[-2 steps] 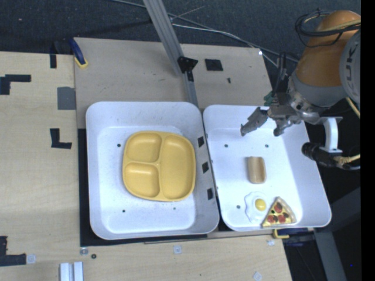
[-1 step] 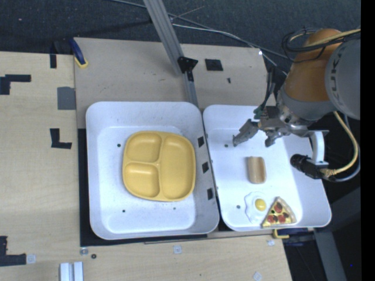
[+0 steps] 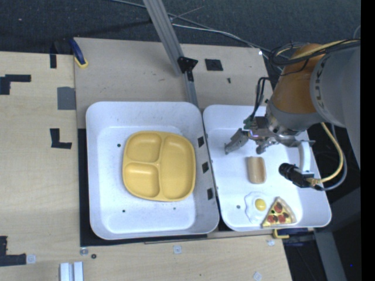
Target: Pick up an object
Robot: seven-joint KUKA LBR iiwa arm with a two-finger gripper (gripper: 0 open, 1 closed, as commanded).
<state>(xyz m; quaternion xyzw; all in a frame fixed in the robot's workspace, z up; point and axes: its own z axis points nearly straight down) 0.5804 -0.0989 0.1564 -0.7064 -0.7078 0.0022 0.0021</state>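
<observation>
- While I hang over the right bin (image 3: pixel 231 119), my claw (image 3: pixel 249 142) is spread, one finger reaching out to the side and the other pointing down toward the bin floor, and nothing is between them.
- The nearest thing to take is the small tan piece (image 3: pixel 256 170), which looks like a toy bread roll or sausage. It lies flat on the bin floor just below my claw, apart from it, with its long side running away from me.
- I judge it to be light, stiff plastic with a smooth and rounded skin, so it may be a little slippery and could roll or squirt out if I press on its ends.
- I think the best hold is across its short width, at the middle, with my fingers on the two long sides. There is free floor on both sides for the fingers to go down.
- Further below my claw, near the bin's front edge, lie a toy fried egg (image 3: pixel 256 206) and a toy pizza slice (image 3: pixel 279 212), touching or almost touching each other. Both look thin and flat, so I judge them harder to pinch.
- Far to the side, in the left bin (image 3: pixel 99 174), rests a yellow divided plate (image 3: pixel 159 165); it looks too wide for my claw.
</observation>
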